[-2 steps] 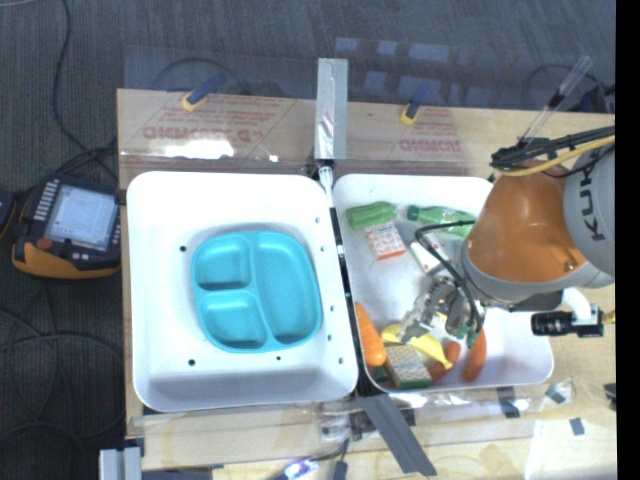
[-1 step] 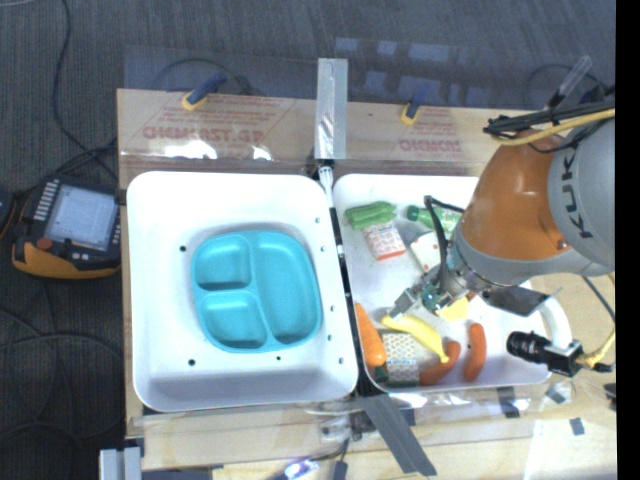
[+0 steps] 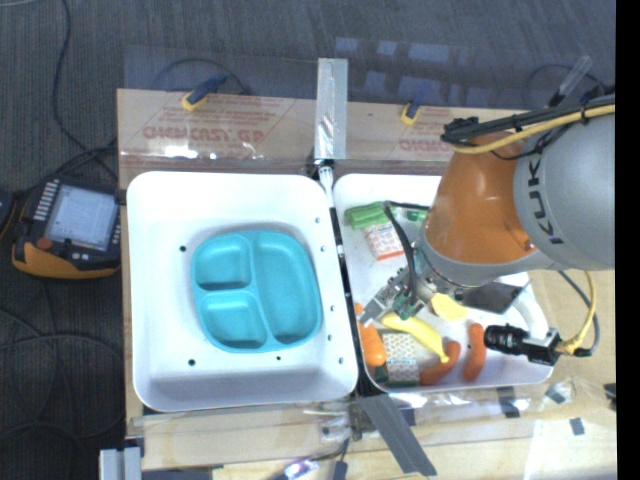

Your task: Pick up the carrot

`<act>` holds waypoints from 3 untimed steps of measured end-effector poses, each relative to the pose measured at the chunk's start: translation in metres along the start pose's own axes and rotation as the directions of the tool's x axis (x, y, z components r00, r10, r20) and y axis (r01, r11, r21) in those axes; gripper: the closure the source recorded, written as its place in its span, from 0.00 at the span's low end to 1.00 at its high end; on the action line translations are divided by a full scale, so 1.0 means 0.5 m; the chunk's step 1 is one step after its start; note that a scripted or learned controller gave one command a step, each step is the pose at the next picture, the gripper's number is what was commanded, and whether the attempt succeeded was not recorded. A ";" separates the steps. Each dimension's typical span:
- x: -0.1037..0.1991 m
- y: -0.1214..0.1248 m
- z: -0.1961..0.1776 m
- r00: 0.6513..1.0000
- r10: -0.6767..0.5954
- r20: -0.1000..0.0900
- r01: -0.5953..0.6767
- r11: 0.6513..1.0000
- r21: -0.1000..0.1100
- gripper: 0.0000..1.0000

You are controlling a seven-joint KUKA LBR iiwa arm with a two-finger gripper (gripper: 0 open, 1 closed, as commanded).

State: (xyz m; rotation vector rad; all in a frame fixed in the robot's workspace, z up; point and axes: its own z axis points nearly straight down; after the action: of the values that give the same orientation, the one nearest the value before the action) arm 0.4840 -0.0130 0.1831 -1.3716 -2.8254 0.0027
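Nothing is lifted yet: the carrot (image 3: 372, 347) lies in the right bin (image 3: 520, 373) beside the gripper (image 3: 398, 303).

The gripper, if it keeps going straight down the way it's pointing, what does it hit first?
Probably the banana lying just under the gripper in the right bin; the carrot sits slightly left. Depth is hard to judge.

Dark grey carpet (image 3: 250, 18) covers the floor around the bench, thin cables (image 3: 60, 8) trailing across it up top; a handheld pendant (image 3: 65, 230) with a lit screen lies at left, and brown cardboard (image 3: 220, 123) lines the bench's far edge
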 end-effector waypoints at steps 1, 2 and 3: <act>0.000 0.000 0.000 1.000 0.000 0.000 0.000 1.000 0.000 0.00; -0.166 0.060 -0.213 0.990 0.141 0.003 -0.141 0.990 -0.001 0.00; -0.124 -0.040 -0.303 0.873 0.488 0.003 -0.488 0.873 -0.001 0.00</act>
State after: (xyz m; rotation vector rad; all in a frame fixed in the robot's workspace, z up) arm 0.5066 -0.0738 0.3348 -2.0417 -2.3906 0.0049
